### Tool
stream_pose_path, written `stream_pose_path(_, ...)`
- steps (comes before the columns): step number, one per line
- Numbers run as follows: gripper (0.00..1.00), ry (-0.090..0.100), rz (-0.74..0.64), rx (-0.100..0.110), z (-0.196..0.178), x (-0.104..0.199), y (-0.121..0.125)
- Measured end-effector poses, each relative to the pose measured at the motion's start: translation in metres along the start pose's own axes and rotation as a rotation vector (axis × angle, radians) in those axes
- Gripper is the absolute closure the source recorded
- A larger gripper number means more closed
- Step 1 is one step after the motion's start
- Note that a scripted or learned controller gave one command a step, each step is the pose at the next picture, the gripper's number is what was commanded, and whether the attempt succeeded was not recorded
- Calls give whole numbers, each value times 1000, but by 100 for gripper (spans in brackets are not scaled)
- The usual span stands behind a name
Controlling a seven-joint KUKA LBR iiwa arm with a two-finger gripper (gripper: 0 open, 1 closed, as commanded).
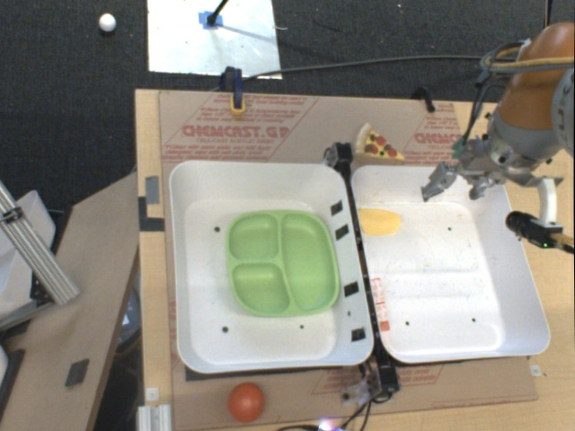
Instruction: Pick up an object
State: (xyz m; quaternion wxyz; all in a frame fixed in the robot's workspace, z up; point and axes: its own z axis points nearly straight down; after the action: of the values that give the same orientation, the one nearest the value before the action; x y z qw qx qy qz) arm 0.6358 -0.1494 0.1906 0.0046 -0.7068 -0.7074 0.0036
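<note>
A yellow oval object [381, 222] lies in the right bin [467, 330], near its left wall. A green divided tray [282, 261] sits in the left bin [193, 330]. My gripper [458, 183] hovers over the far edge of the right bin, to the right of the yellow object and apart from it. Its two grey fingers [438, 182] stand spread apart with nothing between them. A pizza-slice toy [378, 144] rests on the board just behind the bins.
An orange ball [245, 401] lies on the bench in front of the left bin. A black clamp [234, 88] holds the board at the back. A small white ball [108, 22] sits on the dark floor at the far left.
</note>
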Motion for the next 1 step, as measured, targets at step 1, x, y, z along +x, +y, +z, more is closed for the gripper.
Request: stream_pose_path(1,0,-2,-2,-13,-9,0,3)
